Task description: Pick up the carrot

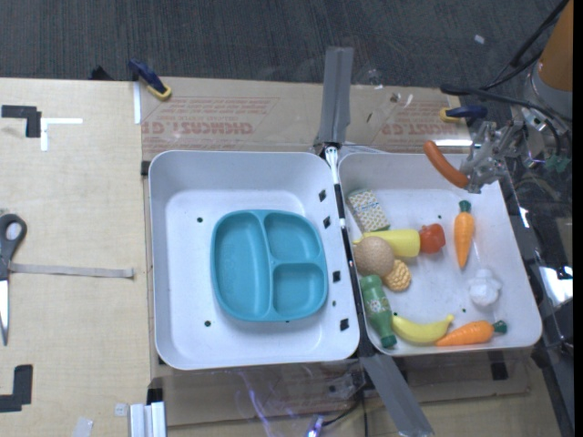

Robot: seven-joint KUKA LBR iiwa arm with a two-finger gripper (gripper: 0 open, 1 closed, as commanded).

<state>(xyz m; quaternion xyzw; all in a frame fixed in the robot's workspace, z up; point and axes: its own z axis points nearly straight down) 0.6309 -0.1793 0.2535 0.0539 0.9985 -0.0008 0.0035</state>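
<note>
I see a pale wooden bench (73, 208) bearing two shallow white bins. In the right bin (510, 235), an orange plastic carrot with a green top (465, 234) lies upright near the two o'clock corner. A second orange carrot (472, 333) rests at five o'clock beside a yellow banana (421, 330). The gripper (481, 164) grips a red-orange sausage (444, 163) over the far rim. The left bin (173, 271) holds a teal divided plate (270, 265).
</note>
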